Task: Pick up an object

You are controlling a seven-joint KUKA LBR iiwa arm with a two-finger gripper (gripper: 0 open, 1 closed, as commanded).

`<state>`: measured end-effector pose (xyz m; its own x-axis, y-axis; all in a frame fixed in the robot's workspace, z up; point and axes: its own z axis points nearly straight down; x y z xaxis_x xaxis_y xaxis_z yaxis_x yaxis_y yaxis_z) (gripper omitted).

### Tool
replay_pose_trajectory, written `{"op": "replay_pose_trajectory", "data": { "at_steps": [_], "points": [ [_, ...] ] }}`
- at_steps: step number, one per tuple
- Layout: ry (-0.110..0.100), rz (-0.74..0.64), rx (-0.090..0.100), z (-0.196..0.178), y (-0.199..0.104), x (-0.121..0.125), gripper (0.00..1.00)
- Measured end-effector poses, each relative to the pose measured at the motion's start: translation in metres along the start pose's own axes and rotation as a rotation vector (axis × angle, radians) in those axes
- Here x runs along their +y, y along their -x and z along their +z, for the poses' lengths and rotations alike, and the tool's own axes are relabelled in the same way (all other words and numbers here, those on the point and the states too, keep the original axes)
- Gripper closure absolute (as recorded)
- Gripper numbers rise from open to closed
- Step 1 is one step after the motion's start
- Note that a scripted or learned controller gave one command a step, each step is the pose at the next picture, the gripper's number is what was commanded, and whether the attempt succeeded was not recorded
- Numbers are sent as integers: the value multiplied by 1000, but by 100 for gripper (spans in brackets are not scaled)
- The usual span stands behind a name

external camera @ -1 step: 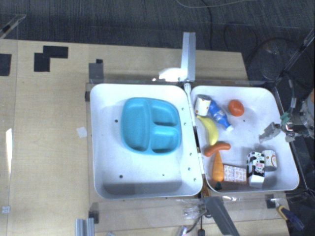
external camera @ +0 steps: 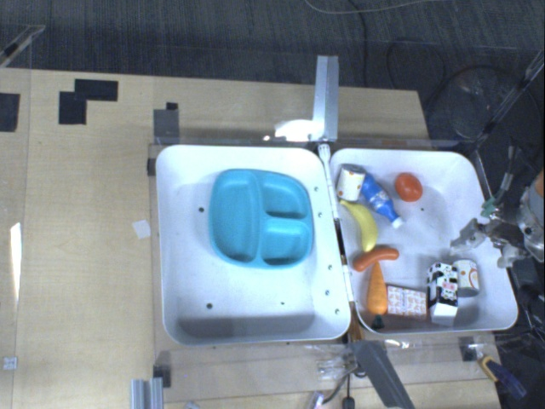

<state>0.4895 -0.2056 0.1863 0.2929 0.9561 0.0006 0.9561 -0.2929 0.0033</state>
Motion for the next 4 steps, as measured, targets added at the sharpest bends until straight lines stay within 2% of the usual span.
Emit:
{"op": "replay_pose_trajectory", "data": {
  "at_steps": [1, 2, 3, 4],
  "points": [
    [2, -141, -1, 80, -17, -6, 0],
    [14, -177, 0, 96, -81, -22, 0],
    [13, -113, 2, 97, -139, 30, 0],
    [9, -187, 0, 98, -158, 99, 0]
  ]
}}
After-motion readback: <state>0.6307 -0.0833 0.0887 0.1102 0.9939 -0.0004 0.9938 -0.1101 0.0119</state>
